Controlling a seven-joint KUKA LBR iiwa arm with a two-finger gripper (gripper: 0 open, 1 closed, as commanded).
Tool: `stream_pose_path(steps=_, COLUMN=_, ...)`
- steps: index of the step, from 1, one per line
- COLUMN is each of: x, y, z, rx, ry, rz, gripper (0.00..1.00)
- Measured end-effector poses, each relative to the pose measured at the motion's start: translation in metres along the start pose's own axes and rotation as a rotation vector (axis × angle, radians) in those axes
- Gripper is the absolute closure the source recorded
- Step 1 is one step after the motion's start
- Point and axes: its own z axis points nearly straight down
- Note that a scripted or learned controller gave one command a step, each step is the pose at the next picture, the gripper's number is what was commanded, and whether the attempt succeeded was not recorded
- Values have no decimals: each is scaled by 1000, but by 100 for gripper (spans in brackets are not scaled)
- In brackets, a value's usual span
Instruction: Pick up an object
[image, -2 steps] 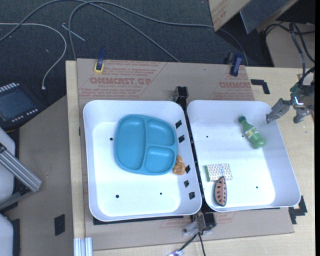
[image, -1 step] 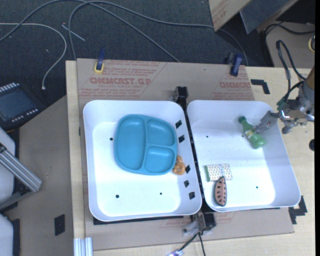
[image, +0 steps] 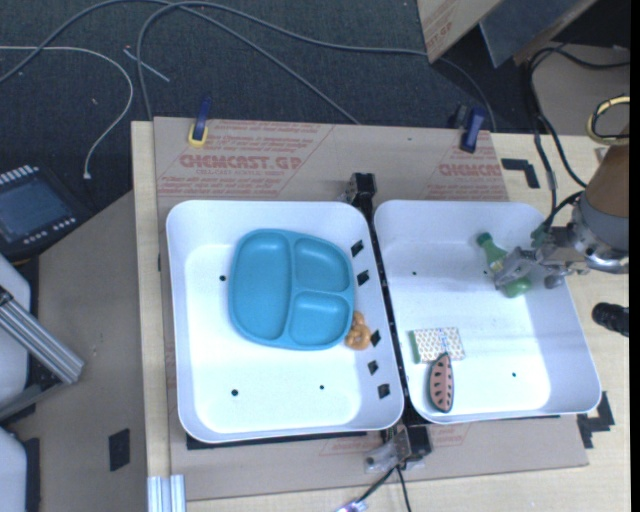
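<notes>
My gripper (image: 518, 268) is low over the upper right of the right bin (image: 470, 225), coming in from the right edge. A small green object (image: 489, 246) lies right under it; one green end pokes out at the upper left and another part shows just below the gripper. The gripper covers its middle, so I cannot see whether it is gripped. Lower in the same bin lie a small checkered pad (image: 437, 343) and a watermelon-slice toy (image: 440, 384).
The left bin (image: 200, 330) holds a blue divided plate (image: 290, 290) with a small orange piece (image: 357, 333) at its lower right rim. A black divider with clips (image: 372, 290) runs between the bins. Cables lie beyond the bench at the back.
</notes>
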Motion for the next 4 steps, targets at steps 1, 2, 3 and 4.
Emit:
stream_pose_path(steps=1, x=5, y=1, z=52, rx=-3, ry=7, rz=-4, gripper=0)
stream_pose_path(steps=2, x=2, y=2, z=38, rx=-8, ry=0, rz=-3, gripper=100)
stream_pose_path(steps=3, x=0, y=11, z=-9, rx=-13, ry=-5, rz=-1, gripper=100)
stream_pose_path(steps=4, x=3, y=17, z=-73, rx=-15, ry=-6, rz=-2, gripper=100)
